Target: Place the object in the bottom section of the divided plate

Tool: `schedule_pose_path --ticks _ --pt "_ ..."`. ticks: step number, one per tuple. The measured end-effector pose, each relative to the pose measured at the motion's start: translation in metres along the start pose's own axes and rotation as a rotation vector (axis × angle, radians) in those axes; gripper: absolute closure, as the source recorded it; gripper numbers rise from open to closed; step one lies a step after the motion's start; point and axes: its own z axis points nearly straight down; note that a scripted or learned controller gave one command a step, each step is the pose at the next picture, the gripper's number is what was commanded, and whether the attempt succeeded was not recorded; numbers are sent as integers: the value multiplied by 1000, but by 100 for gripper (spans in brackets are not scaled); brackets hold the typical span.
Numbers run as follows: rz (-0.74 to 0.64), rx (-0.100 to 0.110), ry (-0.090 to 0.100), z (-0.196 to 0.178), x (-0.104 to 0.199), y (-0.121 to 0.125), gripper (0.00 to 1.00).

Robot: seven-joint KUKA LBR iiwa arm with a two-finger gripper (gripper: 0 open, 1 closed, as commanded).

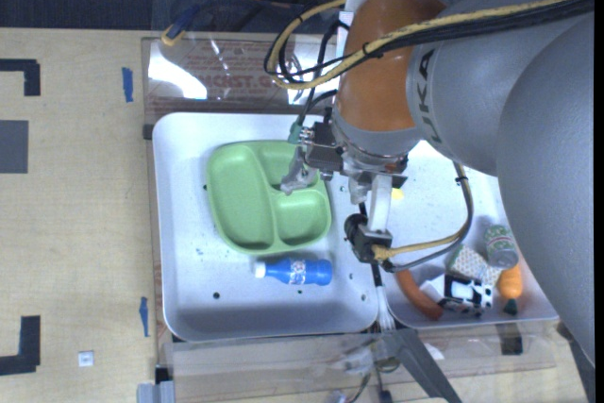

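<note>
A green divided plate [242, 195] lies in the left bin [179, 231], with one large section on its left and two smaller ones on its right. My gripper [295, 178] hangs low over the plate's right side, near the ridge between the two small sections. I see nothing held at its tip. A blue bottle with a white cap [294, 272] lies on its side on the bin floor just below the plate. The grey arm with its orange band [382, 61] hides the plate's upper right corner.
The right bin [528, 311] holds several small items in its lower corner: an orange-red sausage shape [421, 294], a black-and-white toy [469, 293], a patterned box [468, 261], a small can [500, 245] and an orange piece [511, 282]. Cables [429, 245] loop beside the wrist.
</note>
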Motion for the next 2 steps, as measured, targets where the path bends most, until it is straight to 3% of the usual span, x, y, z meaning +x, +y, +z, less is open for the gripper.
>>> schedule_pose_path --ticks 1,2 --pt "-1 0 1 -10 1 0 100" --pt "170 0 0 -14 -97 -42 100"
